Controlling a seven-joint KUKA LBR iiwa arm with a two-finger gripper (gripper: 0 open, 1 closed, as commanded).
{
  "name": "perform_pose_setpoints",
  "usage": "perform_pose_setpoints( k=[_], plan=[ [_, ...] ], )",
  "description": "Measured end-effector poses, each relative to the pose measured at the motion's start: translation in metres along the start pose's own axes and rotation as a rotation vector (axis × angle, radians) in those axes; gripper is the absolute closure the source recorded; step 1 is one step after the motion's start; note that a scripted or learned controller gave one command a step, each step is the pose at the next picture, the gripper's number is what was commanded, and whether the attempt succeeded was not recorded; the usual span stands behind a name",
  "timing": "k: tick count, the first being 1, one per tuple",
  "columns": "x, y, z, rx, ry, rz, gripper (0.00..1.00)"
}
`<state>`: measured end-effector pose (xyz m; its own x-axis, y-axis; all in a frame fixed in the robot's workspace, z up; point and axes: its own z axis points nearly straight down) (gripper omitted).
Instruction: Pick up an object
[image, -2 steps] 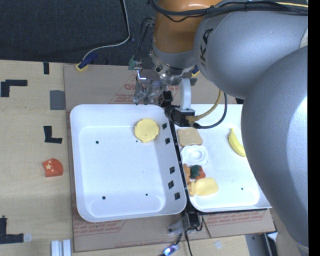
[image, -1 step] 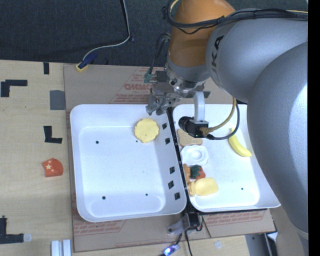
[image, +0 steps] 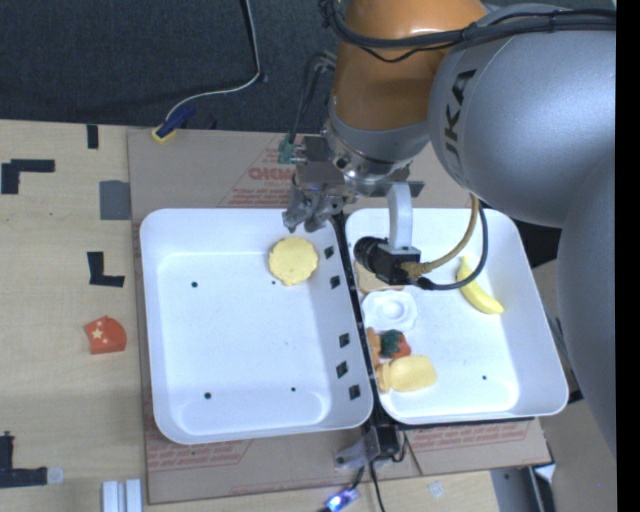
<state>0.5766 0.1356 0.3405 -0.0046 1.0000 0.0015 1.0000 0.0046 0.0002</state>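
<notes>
A flat round yellow piece (image: 292, 261) lies in the left bin (image: 240, 400), near its back right corner. My gripper (image: 310, 214) hangs just behind and above that piece, over the bin's back rim beside the divide between the bins. The view does not show anything held in it. In the right bin (image: 520, 390) lie a yellow banana (image: 479, 291), a small white dish (image: 392, 309), a small orange and green item (image: 390, 345) and a pale yellow lump (image: 410, 374).
A red piece (image: 105, 335) sits on the bench left of the bins. The grey arm with its orange band (image: 400, 60) fills the upper right and covers the back of the right bin. A cable with a yellow-blue plug (image: 172, 124) lies behind.
</notes>
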Motion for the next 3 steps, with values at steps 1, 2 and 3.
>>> perform_pose_setpoints(
  k=[1, 2, 3],
  plan=[
    [-0.051, -0.009, 0.016, 0.004, -0.004, 0.007, 1.0],
    [-0.045, -0.02, -0.041, -0.004, 0.0, 0.002, 1.0],
    [-0.063, -0.046, -0.008, 0.004, -0.003, 0.005, 1.0]
  ],
)
